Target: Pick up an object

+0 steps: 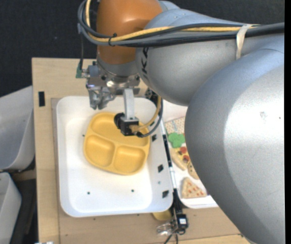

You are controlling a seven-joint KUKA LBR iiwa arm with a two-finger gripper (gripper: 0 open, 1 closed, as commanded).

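Arm (236, 116) | jaws unclear, over yellow plate (116, 154) far rim | open bin (104, 192) floor nearside

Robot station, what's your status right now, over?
Gripper low over far rim of the yellow three-compartment plastic plate. Plate lies flat in the white bin below it. Nothing in the way; grey arm covers most of the other bin.
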